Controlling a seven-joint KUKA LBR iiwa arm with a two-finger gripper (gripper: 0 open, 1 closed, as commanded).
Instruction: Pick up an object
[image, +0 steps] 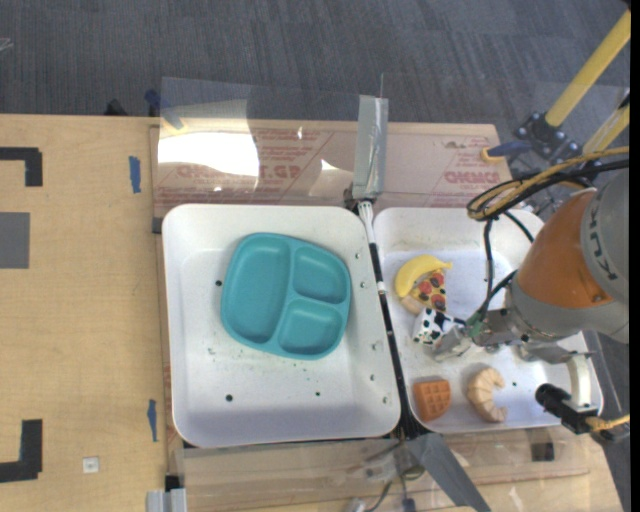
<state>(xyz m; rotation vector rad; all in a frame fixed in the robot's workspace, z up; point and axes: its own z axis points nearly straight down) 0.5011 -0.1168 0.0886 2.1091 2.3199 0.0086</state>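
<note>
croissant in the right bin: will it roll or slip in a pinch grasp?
The croissant looks like a small moulded toy, so probably light and stiff. Its curved, ridged shape lies flat, so rolling seems unlikely. The rounded back may slip from the fingers; pinching across the narrow middle seems safer.

Grey arm (612, 240); orange band; seemingly black cables

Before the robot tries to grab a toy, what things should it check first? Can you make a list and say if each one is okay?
1. Toys within reach in the right bin: ok; black-and-white toy, yellow toy, waffle, croissant.
2. Gripper near a toy: ok, right beside the black-and-white toy.
3. Toy between the fingers: cannot tell.
4. Neighbours apart: not ok, the yellow toy touches the black-and-white toy.
5. Teal plate out of the way: ok, in the left bin.
</note>
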